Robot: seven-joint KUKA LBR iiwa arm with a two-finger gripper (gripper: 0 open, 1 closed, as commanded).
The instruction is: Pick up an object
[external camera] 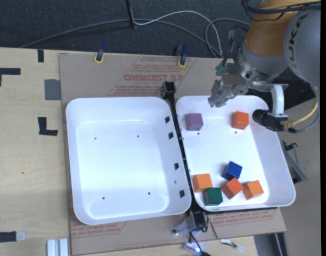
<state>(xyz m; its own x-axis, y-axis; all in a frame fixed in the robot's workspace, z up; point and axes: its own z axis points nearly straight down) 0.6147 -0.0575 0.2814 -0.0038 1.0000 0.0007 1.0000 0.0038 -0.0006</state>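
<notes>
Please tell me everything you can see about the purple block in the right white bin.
The small purple cube-shaped block looks like painted wood or plastic, matte and pale violet, with a lighter top face and darker side faces. It sits flat on the floor of the right shallow white bin, in the far left part, close to the divider between the bins. Nothing touches it but the bin floor. The orange cube lies apart to its right, and the grey two-finger gripper hangs above and to the right, not touching it.

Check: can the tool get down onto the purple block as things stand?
Probably yes. The purple block sits alone in the right bin, apart from the other blocks, with bare floor all round. The tool hangs just up and right of it, nothing between them.
</notes>
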